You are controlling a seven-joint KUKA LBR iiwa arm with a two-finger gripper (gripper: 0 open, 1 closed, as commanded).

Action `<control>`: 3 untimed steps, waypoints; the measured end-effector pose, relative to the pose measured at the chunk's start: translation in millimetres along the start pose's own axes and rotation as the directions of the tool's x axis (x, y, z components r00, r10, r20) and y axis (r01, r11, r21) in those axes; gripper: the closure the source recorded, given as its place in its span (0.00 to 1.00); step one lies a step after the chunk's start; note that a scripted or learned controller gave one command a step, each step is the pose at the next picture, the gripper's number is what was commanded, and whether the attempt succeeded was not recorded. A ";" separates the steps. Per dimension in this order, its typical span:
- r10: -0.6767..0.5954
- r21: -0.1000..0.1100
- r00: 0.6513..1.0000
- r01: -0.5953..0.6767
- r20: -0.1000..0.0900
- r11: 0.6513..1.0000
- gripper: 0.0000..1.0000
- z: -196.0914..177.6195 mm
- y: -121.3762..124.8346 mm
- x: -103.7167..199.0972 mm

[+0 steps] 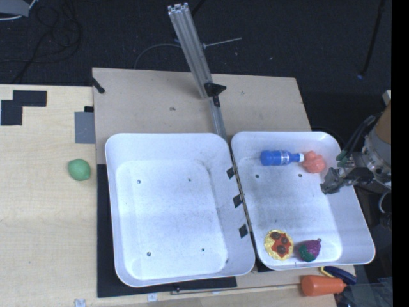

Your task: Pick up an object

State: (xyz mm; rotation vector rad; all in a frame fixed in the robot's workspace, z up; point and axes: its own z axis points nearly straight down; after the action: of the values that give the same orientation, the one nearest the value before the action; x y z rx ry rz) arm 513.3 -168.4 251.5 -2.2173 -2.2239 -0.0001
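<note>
Gripper hovered at the right bin's right rim — I couldn't tell its state. I judged it poised for the nearest candidates: orange object beside blue bottle — both lying at the bin's far end.
</note>
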 end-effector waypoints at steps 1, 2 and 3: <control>0.000 -0.001 1.000 0.000 0.001 1.000 1.00 -6.7 5.2 48.4; -0.001 0.001 1.000 0.001 0.000 1.000 1.00 7.2 16.5 100.4; -0.001 0.000 1.000 0.001 0.000 1.000 1.00 0.0 21.6 152.9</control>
State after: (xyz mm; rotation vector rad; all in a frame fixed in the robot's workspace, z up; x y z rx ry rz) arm 534.5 -15.5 251.6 -2.2165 -2.2253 -0.0005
